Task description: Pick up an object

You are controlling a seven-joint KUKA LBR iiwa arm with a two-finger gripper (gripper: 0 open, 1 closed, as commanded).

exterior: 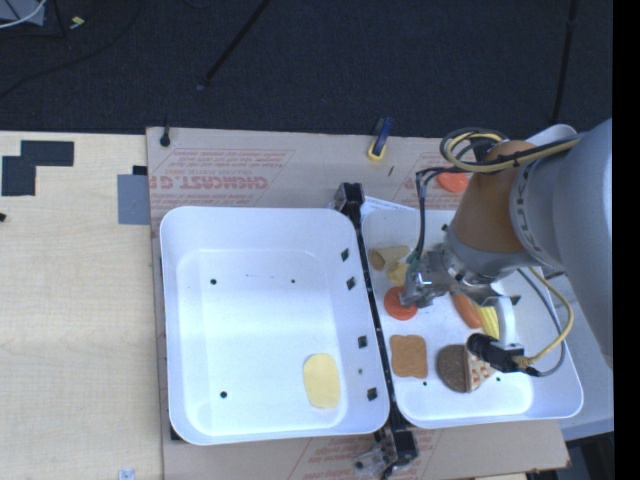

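Observation:
My gripper [412, 290] is down in the right bin [555, 393], low over a red round piece [400, 308] that sits just beneath it. A tan bread-like slice [408, 356] lies in front of it, and a brown wedge [458, 368] lies to that slice's right. An orange and yellow piece [480, 315] lies under the arm's wrist. Small tan and yellow bits [388, 259] sit behind the gripper near the bin's left wall. In the left bin [190, 238], a pale yellow oval [322, 380] lies near the front right corner.
The grey arm with its orange band [490, 208] covers the right bin's back right part. Black clips [350, 196] join the two bins along the middle divider. A blue and yellow clamp [379, 140] sits on the cardboard behind the bins. Cables loop beside the wrist.

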